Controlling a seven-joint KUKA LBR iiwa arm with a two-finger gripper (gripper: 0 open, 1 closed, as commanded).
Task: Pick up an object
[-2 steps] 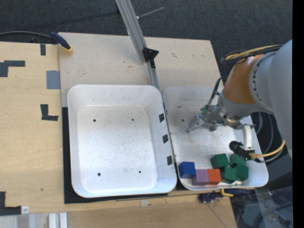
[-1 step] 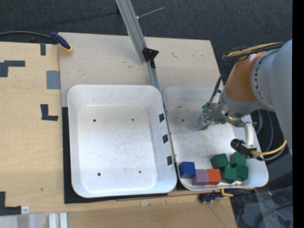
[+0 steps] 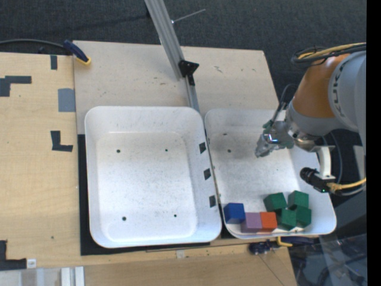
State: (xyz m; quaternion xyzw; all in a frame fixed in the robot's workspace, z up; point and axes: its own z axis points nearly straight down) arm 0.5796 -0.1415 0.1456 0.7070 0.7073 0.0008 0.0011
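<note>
Blocks lie well below my tool in the right bin; its grip state I cannot tell.

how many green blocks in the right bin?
3, clustered in the near right corner of the right bin: one beside the orange block, one farther right, one nearest the rim. Overlaps may hide more.

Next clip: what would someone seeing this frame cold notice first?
Probably the grey arm with its orange band reaching in from the right, its gripper over the upper part of the right white bin. Next, the bright blocks huddled in that bin's near corner: blue cube, purple cube, orange cube and green blocks.
</note>
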